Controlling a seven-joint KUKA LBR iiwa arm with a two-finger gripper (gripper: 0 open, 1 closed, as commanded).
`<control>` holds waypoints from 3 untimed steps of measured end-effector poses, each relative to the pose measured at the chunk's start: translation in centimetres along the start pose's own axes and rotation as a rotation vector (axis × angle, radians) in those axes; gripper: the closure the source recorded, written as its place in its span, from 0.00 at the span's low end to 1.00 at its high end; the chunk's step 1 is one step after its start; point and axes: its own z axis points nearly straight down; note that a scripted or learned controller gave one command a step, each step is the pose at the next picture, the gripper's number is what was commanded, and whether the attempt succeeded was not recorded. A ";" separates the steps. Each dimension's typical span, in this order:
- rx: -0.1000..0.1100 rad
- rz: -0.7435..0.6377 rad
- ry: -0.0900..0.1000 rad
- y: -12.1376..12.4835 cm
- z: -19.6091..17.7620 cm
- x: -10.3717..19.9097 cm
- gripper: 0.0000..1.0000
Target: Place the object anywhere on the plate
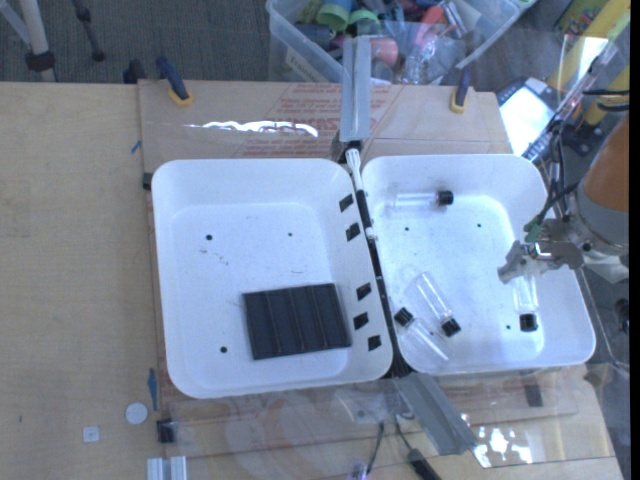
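A dark ridged rectangular plate (295,320) lies flat in the left bin (190,193), towards its front. The right bin (480,173) holds several clear vials with black caps. One vial (421,200) lies near the back. Two vials (433,299) (418,338) lie together at the front left. Another vial (525,298), black cap towards the front, sits directly below my gripper (528,260), which is over the right side of the right bin. Whether that vial touches the gripper or rests on the bin floor is unclear.
A black-clipped divider (362,258) runs between the two bins. A clear tub of coloured toys (400,13) stands behind the bench. Cables and equipment crowd the far right, and small loose parts (135,413) lie on the bench at the front left.
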 end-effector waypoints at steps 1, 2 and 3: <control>0.001 0.550 -0.001 1.7 0.7 7.1 1.00; 0.002 0.679 -0.001 5.9 0.7 12.6 1.00; 0.001 0.861 -0.001 5.3 0.7 23.7 1.00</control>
